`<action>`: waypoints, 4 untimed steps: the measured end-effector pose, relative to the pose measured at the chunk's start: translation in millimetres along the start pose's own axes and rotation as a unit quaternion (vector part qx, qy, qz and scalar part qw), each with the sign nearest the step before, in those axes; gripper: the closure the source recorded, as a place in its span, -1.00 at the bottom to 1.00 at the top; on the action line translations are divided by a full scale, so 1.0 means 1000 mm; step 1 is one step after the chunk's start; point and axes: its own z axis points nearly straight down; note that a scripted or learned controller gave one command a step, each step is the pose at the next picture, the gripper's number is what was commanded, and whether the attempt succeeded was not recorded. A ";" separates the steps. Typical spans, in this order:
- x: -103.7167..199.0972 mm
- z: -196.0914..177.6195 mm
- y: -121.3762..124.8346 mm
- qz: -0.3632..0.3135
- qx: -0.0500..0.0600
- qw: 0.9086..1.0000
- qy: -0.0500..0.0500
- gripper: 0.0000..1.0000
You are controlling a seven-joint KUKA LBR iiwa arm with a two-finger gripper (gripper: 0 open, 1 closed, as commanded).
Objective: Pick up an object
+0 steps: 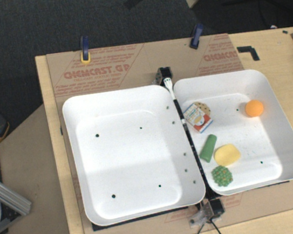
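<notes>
Left bin (81,118) lies open; right bin's (278,121) left half seems crowded.

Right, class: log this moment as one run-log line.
right bin: orange ball, yellow lemon, green broccoli, green cucumber, small carton | pick: not started

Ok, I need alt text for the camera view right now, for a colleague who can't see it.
Two shallow white bins sit side by side on a cardboard-covered bench; the right bin holds an orange ball, a small snack box, a green stick-shaped piece, a yellow lump and a green broccoli-like toy. The left bin lies beside it.
</notes>
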 end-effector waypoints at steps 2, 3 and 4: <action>0.014 0.012 0.001 -0.001 -0.001 1.000 0.000 1.00; 0.000 0.035 -0.001 0.001 0.004 1.000 0.002 1.00; 0.005 0.002 0.000 0.000 0.000 1.000 0.000 1.00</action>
